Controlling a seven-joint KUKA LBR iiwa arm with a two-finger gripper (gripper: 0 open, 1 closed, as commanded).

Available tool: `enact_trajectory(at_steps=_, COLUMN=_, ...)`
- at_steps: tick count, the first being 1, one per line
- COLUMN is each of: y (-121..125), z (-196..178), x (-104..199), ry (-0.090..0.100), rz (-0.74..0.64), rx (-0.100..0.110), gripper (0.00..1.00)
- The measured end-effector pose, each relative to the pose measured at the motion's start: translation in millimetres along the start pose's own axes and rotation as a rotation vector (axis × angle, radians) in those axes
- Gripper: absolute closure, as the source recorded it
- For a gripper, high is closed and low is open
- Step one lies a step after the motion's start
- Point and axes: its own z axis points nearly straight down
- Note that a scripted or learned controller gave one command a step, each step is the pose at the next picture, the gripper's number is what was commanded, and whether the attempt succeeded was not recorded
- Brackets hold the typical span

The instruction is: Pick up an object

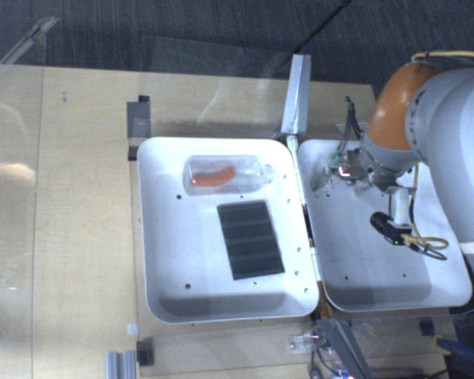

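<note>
We see a pale wooden bench (71, 235) spreading well left of the gripper (338, 172), dark grey carpet (182, 10) beyond it, a metal post (298, 93) up-left of the gripper, and glare on a clear sheet (16, 156) far left.

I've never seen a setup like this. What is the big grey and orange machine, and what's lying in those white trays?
That is a robot arm, grey with an orange band, filmed by one camera fixed above the bench, looking down at a slant. It reaches in from the right, and its tool hangs over the right bin. The left bin holds a clear packet with something orange inside and a flat black ribbed slab. Whether the tool holds anything, I cannot tell.
</note>
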Motion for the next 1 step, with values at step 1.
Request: enact_trajectory(at_steps=1, y=44.2, z=-57.6, x=-93.1, ry=-0.002, rz=0.122, rx=0.000, gripper=0.00)
